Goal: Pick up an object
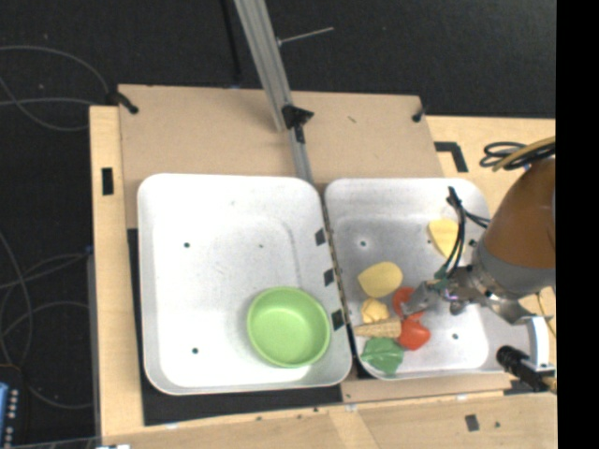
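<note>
The right bin (393, 204) holds a cluster of small items near its front left: a yellow lump (380, 277), a smaller yellow piece (372, 310), a tan stick (376, 329), a green piece (382, 354) and red pieces (413, 333). Another yellow item (443, 235) lies near the bin's right side, partly hidden by the arm. My gripper (429, 295) hangs low over the right bin, just right of the upper red piece (402, 299). Nothing shows between its fingers.
A light green bowl (288, 325) sits at the front right of the left bin (206, 223). A metal pole (267, 54) slants up from between the bins. The arm's orange band (524, 223) covers the right bin's right edge. Cables lie at the far right.
</note>
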Controlling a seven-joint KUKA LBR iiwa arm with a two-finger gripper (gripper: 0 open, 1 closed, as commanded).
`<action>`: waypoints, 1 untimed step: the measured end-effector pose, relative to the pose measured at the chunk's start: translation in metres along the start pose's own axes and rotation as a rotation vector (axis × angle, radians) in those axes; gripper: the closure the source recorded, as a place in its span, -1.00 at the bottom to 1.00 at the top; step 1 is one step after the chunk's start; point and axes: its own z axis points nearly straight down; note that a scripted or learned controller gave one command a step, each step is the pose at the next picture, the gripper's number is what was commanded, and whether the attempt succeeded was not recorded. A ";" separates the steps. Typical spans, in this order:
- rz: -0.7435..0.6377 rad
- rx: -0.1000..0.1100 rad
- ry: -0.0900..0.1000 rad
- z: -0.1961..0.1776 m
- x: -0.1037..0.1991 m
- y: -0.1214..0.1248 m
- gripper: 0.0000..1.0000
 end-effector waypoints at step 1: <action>0.001 -0.006 -0.003 0.038 -0.002 0.001 -1.00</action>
